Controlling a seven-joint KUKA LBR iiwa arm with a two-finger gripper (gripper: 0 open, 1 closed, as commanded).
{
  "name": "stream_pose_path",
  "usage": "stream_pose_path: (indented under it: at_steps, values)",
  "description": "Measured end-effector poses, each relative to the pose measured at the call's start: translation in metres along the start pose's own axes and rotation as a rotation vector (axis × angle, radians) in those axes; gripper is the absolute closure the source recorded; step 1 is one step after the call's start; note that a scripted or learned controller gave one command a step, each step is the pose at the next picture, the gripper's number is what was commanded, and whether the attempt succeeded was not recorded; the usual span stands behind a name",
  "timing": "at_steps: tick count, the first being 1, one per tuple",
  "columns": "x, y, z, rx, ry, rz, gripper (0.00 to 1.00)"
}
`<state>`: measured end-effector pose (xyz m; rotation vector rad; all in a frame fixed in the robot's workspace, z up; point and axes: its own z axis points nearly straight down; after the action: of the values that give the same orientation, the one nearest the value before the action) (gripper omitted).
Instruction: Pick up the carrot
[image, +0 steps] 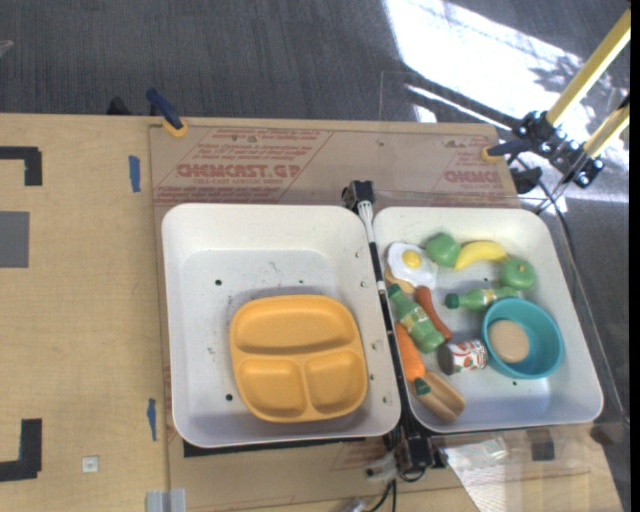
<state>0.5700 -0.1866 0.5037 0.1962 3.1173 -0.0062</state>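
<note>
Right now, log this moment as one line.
carrot: right bin, left edge, untouched | tray: left bin | step: pick pending

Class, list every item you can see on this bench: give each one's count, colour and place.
bins: 2, white, side by side on bench
divided plate: 1, yellow-orange, left bin
carrot: 1, orange, right bin, left edge
fried egg: 1, white and yellow, right bin, top left
banana: 1, yellow, right bin, top
bowl: 1, teal, right bin, right side
small can: 1, red and white, beside bowl
</note>
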Motion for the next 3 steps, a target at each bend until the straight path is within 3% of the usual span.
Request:
stream_pose_path:
  at_steps: [1,2,3]
  values:
    - [0.014,-0.027,-0.012,0.001,0.003,0.047,0.00]
    - [0.025,-0.041,-0.024,0.000,0.004,-0.090,0.00]
    - [0.014,-0.037,0.094,-0.007,0.027,0.002,0.00]
